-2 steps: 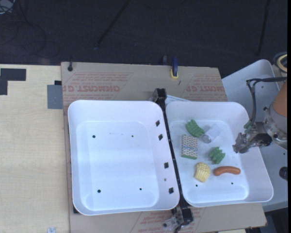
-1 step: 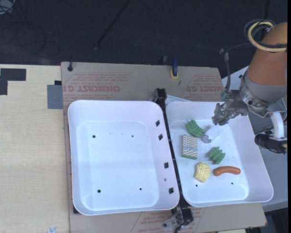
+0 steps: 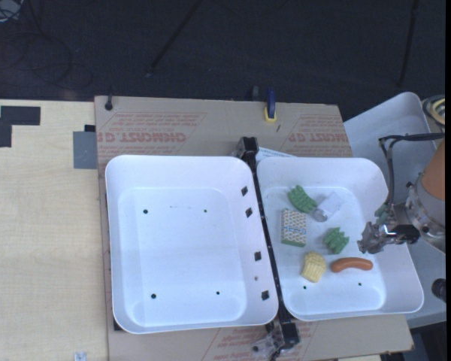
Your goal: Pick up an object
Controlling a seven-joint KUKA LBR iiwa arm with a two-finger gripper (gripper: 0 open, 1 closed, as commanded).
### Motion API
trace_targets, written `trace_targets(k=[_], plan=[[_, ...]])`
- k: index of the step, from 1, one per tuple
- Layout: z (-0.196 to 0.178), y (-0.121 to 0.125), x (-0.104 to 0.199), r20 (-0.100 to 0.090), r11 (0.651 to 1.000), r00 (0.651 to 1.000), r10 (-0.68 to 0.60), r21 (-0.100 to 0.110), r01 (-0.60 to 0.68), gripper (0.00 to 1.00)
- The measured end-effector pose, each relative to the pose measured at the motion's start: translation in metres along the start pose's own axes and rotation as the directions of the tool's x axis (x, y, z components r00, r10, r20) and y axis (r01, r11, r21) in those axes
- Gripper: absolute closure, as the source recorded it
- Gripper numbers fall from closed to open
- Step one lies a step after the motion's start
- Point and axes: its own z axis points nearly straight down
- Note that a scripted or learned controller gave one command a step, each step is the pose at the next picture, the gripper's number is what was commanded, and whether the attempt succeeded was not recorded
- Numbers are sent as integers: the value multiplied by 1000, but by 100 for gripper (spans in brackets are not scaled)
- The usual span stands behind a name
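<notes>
We see the gripper (image 3: 377,236) low over the right bin (image 3: 395,295), near its right wall, with nothing between its fingers; whether the jaws stand open or closed we cannot tell, too small and dark. The nearest candidate is the orange sausage (image 3: 351,264), lying flat just below and left of the fingertips, apart from them. Close by sit a small green block (image 3: 335,240), a yellow corn piece (image 3: 313,266), a patterned block (image 3: 293,227), a longer green piece (image 3: 301,198) and a clear object (image 3: 323,207) toward the bin's middle. The left bin (image 3: 124,201) holds nothing we'd pick. Risks, as we judge them: the sausage is round and may roll or squirt out of a closing pinch; the descent may land beside it; fingers so near the right wall could clip the rim; the green block is near enough to get nudged or half-caught.
</notes>
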Motion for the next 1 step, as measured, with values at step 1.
trace_targets(k=[1], plan=[[138,69,64,-3,1000,1000,-14,1,14,100]])
